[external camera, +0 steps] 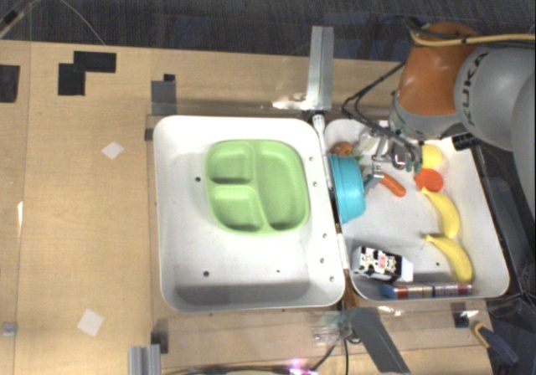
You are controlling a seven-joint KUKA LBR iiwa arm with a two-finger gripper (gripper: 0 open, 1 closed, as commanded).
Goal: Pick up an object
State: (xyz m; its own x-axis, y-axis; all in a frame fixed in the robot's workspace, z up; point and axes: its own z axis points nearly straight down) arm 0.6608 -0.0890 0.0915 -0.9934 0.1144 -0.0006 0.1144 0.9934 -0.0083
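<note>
My gripper [383, 157] hangs low over the back of the right bin [486, 223], under the orange wrist band. Its metal fingers point down-left toward a blue bowl [347, 187] that leans on its side against the bin's left wall. A small orange carrot-like piece [393, 187] lies just below the fingertips. A brown-orange item [341, 148] sits at the bin's back left corner. Nothing shows between the fingers.
The right bin also holds two yellow bananas [448, 235], an orange and yellow piece [430, 171] by the wrist, a black and white card box [381, 264] and markers [431, 290] along the front wall. The left bin [180, 197] holds a green divided tray [255, 185].
</note>
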